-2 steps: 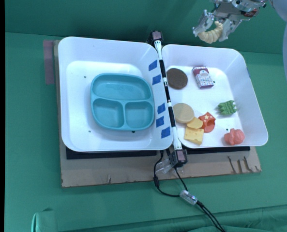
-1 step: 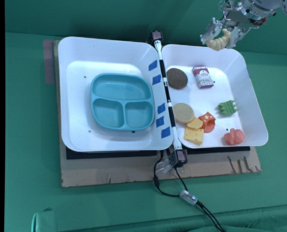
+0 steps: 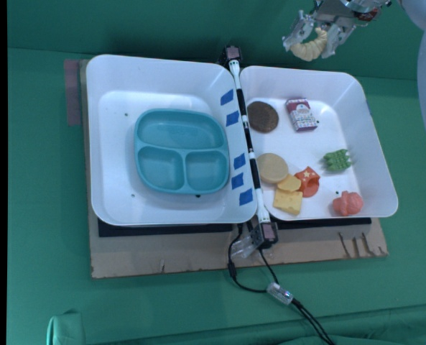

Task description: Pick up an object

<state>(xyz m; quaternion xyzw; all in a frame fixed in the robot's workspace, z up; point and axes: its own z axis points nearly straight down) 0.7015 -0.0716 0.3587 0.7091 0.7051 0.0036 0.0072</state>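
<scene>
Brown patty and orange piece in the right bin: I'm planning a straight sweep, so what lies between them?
In the camera view, the tan round piece lies between the brown patty and the orange piece, touching the latter.

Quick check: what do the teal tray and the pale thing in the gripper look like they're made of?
Teal tray: likely moulded plastic, smooth, semi-gloss; soft highlights along its rounded compartment rims. Pale piece between the fingers of the gripper: probably toy-food plastic or rubber, matte cream-yellow, curved and ridged; too small to tell which.
</scene>
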